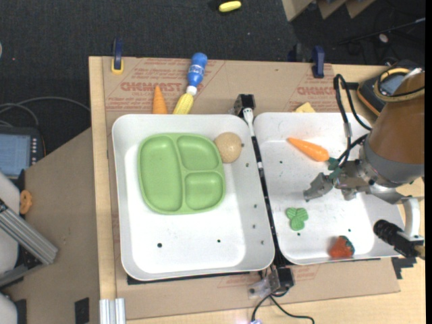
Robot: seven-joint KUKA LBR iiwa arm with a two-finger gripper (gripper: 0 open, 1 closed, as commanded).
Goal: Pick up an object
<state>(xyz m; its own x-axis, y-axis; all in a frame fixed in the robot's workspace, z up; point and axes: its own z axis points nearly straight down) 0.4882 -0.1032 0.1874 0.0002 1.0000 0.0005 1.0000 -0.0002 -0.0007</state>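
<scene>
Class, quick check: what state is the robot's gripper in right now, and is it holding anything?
Gripper: open, holding nothing, hovering over the right bin between the carrot and the green toy.
</scene>
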